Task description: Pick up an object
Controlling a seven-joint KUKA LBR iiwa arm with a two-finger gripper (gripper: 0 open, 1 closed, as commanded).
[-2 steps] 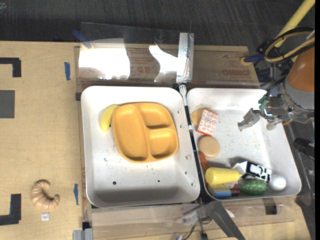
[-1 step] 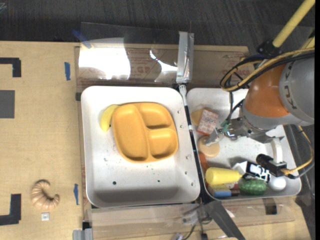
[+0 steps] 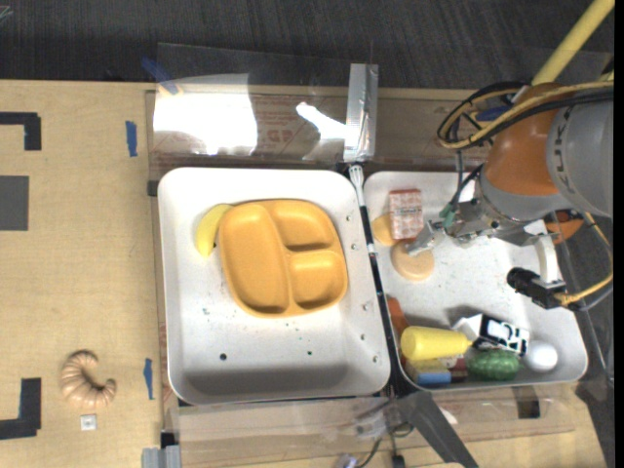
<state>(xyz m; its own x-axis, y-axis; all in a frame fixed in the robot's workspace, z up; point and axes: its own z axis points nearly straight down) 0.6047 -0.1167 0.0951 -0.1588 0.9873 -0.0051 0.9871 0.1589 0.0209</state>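
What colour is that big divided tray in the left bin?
Orange-yellow; the divided tray shows in the camera view.

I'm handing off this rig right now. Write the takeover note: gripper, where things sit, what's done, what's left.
Gripper: low in the right bin, over the tan round piece; nothing visibly between its fingers.
Right bin: red-and-white packet at back; yellow cylinder, green object and black-and-white toy at front.
Left bin: orange divided tray.
Done: no pick.
Left: grasp and lift something.

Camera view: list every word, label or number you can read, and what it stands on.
None can be read.
Red-and-white packet in the right bin: print too blurred.
Black-and-white object: markings too small.
Small tag on the bench: illegible.
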